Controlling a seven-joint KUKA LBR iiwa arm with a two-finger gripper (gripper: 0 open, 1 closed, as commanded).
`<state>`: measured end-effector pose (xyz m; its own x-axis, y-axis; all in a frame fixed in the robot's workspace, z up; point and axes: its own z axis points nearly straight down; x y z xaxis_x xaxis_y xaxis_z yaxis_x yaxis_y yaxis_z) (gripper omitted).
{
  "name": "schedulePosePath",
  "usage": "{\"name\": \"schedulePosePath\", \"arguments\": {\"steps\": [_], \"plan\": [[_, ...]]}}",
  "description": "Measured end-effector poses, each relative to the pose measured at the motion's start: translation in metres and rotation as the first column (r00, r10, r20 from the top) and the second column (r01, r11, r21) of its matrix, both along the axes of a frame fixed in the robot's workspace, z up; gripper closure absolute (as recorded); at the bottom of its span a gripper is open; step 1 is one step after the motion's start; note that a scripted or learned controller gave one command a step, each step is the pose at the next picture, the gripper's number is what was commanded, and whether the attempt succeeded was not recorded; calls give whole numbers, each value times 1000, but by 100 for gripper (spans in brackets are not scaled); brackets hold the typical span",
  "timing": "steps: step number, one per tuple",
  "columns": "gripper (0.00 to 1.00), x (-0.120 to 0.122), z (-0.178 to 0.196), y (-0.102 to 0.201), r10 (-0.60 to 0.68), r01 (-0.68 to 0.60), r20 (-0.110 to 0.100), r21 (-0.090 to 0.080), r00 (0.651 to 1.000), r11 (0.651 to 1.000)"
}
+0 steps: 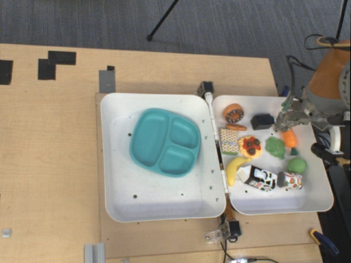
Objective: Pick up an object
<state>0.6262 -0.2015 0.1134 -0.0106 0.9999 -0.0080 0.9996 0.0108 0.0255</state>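
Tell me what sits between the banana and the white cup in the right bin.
In the camera view, a black-and-white carton lies between the banana and the cup.

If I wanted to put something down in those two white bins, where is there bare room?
The left bin has bare floor all round the teal divided plate, widest along its near edge. The right bin is crowded with toy food; bare strips lie along its near edge and beyond the black block.
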Motion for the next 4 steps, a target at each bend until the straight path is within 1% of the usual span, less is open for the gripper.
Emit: {"name": "schedulePosePath", "arguments": {"steps": [1,2,3,4], "plan": [[0,0,0,0,0,0,-1,0,1000,1000],[100,2,12,1,3,-3,5,-1,1000,1000],[0,2,12,1,3,-3,4,-1,1000,1000],[0,-13,-27,-3,-7,7,-21,9,1000,1000]]}}
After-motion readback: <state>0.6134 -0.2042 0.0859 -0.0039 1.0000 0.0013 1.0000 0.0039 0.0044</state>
